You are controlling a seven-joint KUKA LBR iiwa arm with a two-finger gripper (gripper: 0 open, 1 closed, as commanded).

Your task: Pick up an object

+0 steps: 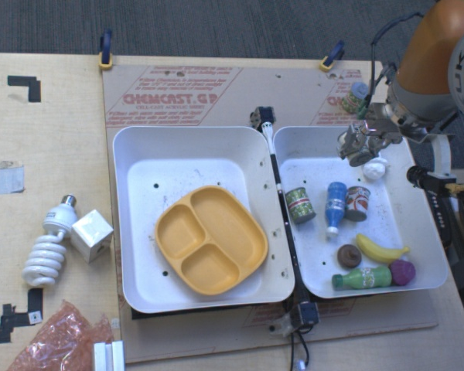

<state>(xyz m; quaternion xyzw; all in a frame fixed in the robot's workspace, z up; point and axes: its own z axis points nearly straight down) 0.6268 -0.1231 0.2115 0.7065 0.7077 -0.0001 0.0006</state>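
The right bin (417, 207) holds a green can (299, 205), a blue bottle (336, 205), a red-and-white can (357, 203), a brown round piece (349, 255), a banana (380, 249), a green bottle (361, 278), a purple ball (403, 271) and a small white object (374, 168). My gripper (359, 146) hangs over the far right part of this bin, just up-left of the white object. Nothing is visibly held in it. A yellow divided plate (210, 239) lies in the left bin (131, 207).
On the bench left of the bins lie a spiral light bulb (48, 246), a white cube (91, 234) and a red mesh bag (62, 338). Blue clamps (106, 49) hold the cardboard sheet at its far edge. A black divider (277, 176) runs between the bins.
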